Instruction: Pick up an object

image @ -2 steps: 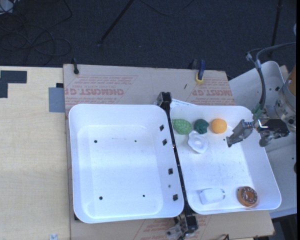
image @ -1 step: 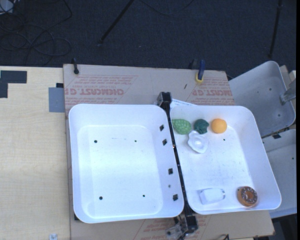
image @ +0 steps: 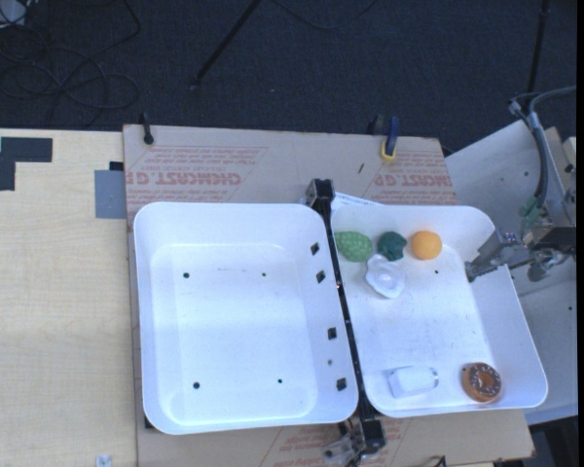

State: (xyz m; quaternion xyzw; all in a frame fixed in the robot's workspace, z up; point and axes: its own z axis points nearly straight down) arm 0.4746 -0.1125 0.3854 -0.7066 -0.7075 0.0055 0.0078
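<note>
Cardboard-covered worktop [image: 224, 163] is carrying two shallow white bins.
Right bin [image: 506, 329] is holding five single objects; gripper [image: 487, 261] is hovering at its edge, its state unclear.

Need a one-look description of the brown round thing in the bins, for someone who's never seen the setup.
Take the right-hand white bin of the two, and go to its near right corner. The donut-like brown ring lies there, just right of a pale white block. It is the only brown, speckled object; the orange ball and green pieces sit at the far end.
</note>
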